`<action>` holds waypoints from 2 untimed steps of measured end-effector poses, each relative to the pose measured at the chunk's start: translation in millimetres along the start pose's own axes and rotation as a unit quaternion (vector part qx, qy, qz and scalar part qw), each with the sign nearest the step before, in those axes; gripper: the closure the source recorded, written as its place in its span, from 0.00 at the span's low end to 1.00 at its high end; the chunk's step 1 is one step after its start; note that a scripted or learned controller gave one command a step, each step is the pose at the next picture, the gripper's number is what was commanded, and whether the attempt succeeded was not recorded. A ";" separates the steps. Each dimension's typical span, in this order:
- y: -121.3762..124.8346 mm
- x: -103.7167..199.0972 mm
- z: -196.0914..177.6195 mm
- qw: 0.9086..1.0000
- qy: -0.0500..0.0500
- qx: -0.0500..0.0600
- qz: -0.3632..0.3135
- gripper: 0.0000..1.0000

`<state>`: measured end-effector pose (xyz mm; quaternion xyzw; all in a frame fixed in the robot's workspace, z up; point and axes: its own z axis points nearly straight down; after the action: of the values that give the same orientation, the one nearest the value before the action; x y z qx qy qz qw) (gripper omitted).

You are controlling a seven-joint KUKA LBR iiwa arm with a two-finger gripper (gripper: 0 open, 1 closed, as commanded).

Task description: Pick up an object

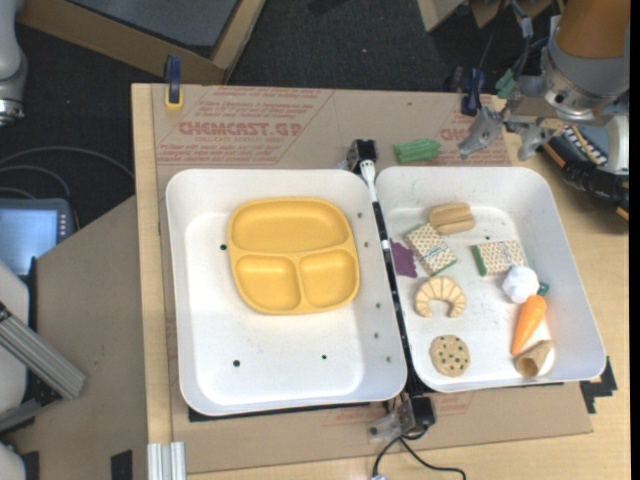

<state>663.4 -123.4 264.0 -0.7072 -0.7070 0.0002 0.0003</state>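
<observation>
My claw (490, 128) hangs beyond the far edge of the right bin (570, 230), above the bench; whether it is open or closed I cannot tell. In that bin lie a hot dog (451, 217), croissant (441, 296), cookie (450, 354) and carrot (529, 322). A yellow divided plate (293, 254) sits in the left bin (195, 298).

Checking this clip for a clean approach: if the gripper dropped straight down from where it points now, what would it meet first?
Probably the bare bench just beyond the right bin's far rim, not any object. The gripper hangs near the green piece, but depth is unclear.
</observation>
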 end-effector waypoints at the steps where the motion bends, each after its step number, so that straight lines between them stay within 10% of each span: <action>1: -51.4 -27.5 111.7 1.000 0.001 0.005 0.001 0.00; 2: -140.0 20.6 183.3 1.000 0.002 0.005 0.000 0.00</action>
<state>523.3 -102.7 80.8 -0.7074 -0.7068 0.0021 0.0048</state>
